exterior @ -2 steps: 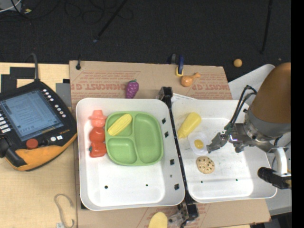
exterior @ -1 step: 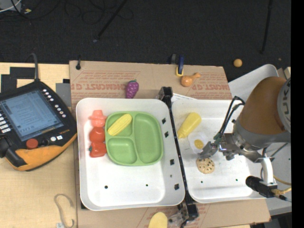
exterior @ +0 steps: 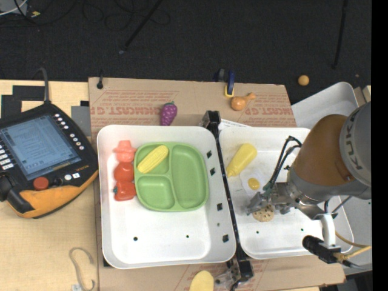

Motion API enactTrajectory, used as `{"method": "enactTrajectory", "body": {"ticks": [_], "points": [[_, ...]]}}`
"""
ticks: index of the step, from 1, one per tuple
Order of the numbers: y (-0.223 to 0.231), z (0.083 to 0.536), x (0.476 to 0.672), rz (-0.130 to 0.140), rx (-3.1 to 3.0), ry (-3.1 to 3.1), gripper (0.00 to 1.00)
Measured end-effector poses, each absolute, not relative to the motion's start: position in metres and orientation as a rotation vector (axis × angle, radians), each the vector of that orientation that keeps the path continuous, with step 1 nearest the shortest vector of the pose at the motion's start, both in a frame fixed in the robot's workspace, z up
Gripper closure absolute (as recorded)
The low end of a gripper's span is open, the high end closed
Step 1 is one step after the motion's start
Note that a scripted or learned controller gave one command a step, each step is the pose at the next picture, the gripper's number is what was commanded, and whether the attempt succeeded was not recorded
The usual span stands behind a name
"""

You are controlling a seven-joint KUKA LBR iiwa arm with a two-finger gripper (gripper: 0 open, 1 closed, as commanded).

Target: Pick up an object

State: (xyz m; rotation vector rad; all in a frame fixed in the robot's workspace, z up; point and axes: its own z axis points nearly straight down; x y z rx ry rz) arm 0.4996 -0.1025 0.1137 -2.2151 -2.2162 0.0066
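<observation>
Two white bins sit on cardboard: the left bin (exterior: 121, 235) holds a green tray (exterior: 182, 190) and corn (exterior: 151, 158), while in the right bin (exterior: 285, 247) the gripper (exterior: 262, 206) is down at a cookie (exterior: 262, 214), its grip hidden.

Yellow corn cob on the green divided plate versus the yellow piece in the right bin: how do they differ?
The yellow corn cob lies in the green divided plate's upper-left compartment in the left white bin; the plain yellow wedge-shaped piece lies directly on the right white bin's floor. The cob looks ridged, the wedge smooth. Both are yellow and tilted alike.
</observation>
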Motion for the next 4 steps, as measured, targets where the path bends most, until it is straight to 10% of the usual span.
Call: {"method": "enactTrajectory", "body": {"ticks": [1,2,4], "points": [[-0.1,0.086,0.499,0.003,-2.217,-2.219,0.0],[-0.103,0.097,0.499,0.003,-2.227,-2.209,1.0],[-0.119,0.19,0.497,-0.002,-2.233,-2.213,1.0]]}}
